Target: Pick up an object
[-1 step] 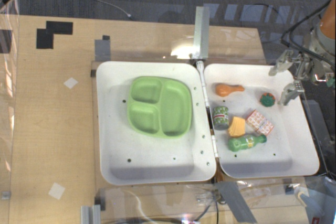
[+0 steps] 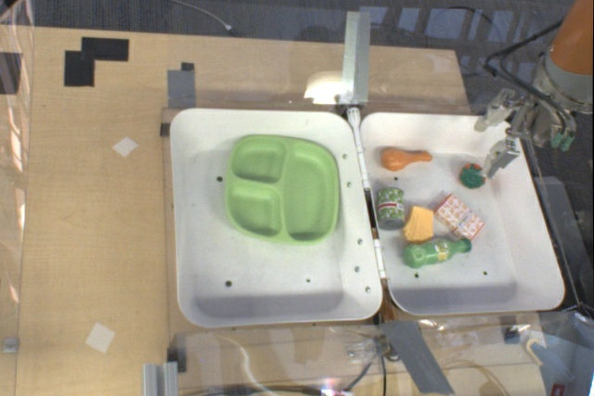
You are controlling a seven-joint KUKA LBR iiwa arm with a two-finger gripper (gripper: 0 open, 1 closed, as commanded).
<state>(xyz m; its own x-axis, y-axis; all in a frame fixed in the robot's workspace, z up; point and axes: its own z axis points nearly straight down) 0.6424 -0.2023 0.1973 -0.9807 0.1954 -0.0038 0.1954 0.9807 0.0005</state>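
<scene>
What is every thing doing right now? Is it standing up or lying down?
green divided plate: flat in the left bin, right way up.
orange carrot toy: lying on its side in the right bin.
small green toy: sitting by the end effector.
green can: tipped over.
yellow wedge: lying flat.
checkered box: lying flat.
green bottle: lying on its side.

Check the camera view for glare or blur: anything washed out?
Camera view: a bright glare spot on the bench behind the left bin; soft shadow along that bin's near wall; the gripper looks slightly blurred; toys in the right bin read clearly.
</scene>
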